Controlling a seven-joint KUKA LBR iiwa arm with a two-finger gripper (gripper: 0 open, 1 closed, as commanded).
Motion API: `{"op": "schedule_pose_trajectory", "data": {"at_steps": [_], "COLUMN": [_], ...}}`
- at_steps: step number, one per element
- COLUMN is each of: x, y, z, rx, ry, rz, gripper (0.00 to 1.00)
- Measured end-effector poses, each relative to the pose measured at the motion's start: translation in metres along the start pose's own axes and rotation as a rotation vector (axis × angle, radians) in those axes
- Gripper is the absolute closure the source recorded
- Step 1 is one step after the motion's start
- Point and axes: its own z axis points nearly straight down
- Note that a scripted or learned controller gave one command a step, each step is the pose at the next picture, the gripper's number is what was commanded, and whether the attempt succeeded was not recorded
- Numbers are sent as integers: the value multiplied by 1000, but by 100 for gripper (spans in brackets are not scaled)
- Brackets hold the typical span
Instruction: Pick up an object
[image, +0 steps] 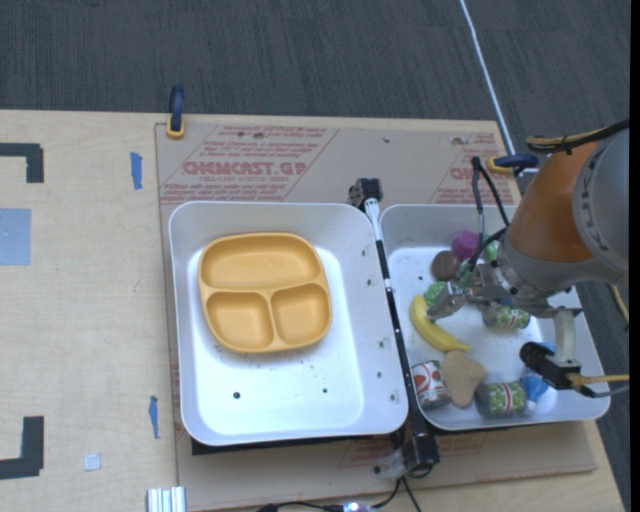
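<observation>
Here, gripper (478, 292) hung low in right bin (400, 225), open or closed unclear. Banana (432, 327), green can (506, 318) crowded close; risk judged: nudging neighbours, missed grasp.

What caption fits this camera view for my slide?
Robot arm reaches over a bin of toy food beside a yellow divided plate.

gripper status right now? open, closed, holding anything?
Gripper: low in the right bin, among the objects near the banana; whether it is open, closed or holding anything cannot be told.
</observation>
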Motion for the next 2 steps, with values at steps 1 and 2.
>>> {"op": "schedule_pose_trajectory", "data": {"at_steps": [1,2], "x": [8,9], "y": [12,16], "z": [27,13], "rx": [-12,-26], "ry": [6,4], "rz": [-4,-6], "gripper": [0,100]}}
